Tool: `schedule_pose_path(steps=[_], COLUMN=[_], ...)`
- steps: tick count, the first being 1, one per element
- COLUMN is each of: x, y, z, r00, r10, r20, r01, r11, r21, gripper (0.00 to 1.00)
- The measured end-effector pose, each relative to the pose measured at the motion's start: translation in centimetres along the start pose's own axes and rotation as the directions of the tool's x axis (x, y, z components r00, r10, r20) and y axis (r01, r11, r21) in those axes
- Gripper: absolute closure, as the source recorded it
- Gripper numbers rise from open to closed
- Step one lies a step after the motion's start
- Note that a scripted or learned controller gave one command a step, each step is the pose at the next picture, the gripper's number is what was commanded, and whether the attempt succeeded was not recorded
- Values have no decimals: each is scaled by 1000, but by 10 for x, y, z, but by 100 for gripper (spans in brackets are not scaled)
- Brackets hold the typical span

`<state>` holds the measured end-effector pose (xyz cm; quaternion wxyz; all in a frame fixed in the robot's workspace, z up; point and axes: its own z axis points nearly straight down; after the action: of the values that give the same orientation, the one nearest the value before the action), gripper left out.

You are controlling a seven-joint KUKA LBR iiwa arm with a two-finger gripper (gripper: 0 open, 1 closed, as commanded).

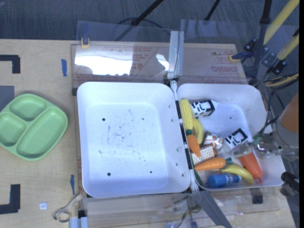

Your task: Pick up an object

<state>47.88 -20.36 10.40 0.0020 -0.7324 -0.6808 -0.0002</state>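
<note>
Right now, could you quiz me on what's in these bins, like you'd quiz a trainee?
1. True or false: the toys are piled in the right bin.
2. Which lies nearest the front wall of that bin? A) corn cob B) blue bottle C) green divided plate
3. Fill in: the plate rests on the wooden bench, to the ___ of the left bin.

Key: 1 true; 2 B; 3 left
</note>
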Motion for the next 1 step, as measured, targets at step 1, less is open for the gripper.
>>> schedule_pose_path(steps=[1], x=[-1], y=[1], z=[-10], r00=[1000], r10=[3], r20=[2], r01=[-3], r11=[1000], r21=[-3], gripper=[100])
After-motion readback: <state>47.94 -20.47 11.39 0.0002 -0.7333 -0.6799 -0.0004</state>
